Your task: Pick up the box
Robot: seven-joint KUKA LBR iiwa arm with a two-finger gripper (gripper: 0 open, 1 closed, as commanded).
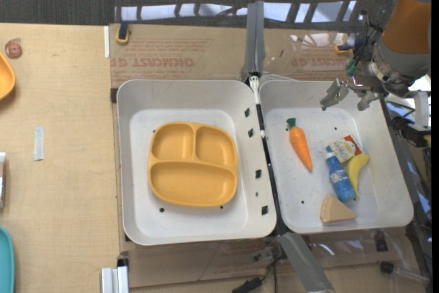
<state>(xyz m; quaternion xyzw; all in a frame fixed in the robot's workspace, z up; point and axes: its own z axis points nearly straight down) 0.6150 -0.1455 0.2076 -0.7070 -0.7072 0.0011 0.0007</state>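
The box [344, 147] is a small red and white carton lying in the right bin [384, 216], wedged against a yellow banana [359, 167] and a blue bottle [340, 179]. My gripper [348, 98] hangs over the far part of that bin, up and slightly right of the box, well apart from it. Its two fingers are spread wide open and hold nothing.
An orange carrot [300, 145] lies left of the box, and a tan wedge [335, 210] sits near the bin's front edge. The left bin [137, 216] holds a yellow divided plate [194, 164]. Cardboard and a metal rail run behind both bins.
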